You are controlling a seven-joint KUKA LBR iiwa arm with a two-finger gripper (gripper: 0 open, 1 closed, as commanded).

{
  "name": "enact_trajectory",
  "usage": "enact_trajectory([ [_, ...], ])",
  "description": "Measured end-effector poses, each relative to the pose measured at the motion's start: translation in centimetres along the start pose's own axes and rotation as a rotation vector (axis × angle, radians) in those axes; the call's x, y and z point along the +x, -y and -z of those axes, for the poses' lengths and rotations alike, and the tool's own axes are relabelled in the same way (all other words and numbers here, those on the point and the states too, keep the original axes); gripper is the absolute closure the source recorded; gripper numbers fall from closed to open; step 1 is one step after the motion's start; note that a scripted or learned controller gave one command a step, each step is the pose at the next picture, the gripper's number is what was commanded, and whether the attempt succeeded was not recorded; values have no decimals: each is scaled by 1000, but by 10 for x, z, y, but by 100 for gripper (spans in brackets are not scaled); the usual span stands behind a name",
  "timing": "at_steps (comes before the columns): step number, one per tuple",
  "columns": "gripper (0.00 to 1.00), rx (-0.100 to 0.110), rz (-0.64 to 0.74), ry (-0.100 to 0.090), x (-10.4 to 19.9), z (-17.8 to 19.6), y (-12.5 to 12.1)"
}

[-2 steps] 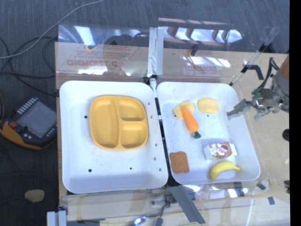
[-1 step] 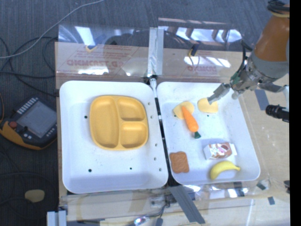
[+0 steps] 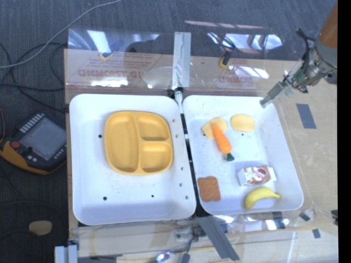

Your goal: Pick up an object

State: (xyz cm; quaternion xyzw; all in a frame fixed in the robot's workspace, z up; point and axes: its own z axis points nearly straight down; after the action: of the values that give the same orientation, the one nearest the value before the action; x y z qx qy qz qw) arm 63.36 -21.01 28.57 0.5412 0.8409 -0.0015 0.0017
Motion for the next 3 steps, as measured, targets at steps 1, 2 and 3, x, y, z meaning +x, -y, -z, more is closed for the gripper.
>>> enact_trajectory([
  [1, 0, 1, -119, -4, -3, -99, 10],
  [2, 0, 2, -79, -5, 54, -162, -8],
  [3, 0, -7, 64, 3, 102, -196, -2],
])
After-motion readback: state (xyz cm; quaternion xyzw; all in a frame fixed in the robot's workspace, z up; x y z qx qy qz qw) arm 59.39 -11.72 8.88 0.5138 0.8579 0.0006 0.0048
